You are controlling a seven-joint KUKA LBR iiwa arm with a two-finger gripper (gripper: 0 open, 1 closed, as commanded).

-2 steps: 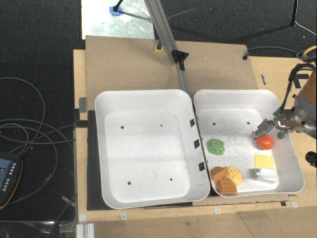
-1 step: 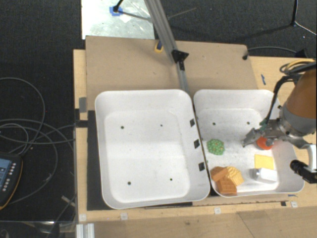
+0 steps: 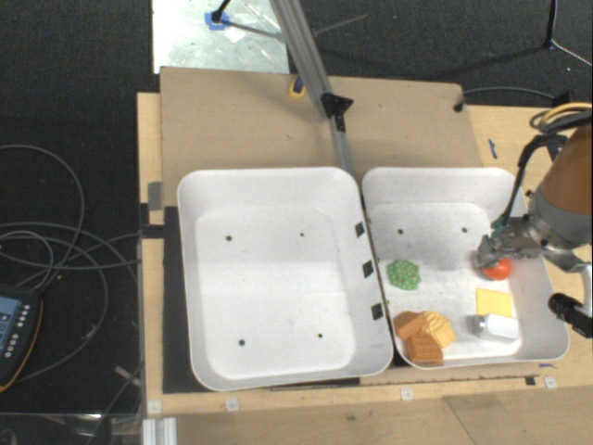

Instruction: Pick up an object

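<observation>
Right bin (image 3: 435, 188) | pincer (image 3: 491, 251) directly over red ball (image 3: 498, 268) | grip state unclear

Arm (image 3: 565, 188): grey rounded housing with an orange-brown band above the wrist. Black cables loop along its upper side, one yellowish cable among them. Claw (image 3: 494, 252): small dark grey metal assembly, detail too fine to resolve. Black cylindrical part sticks out low on the arm's right side.
</observation>
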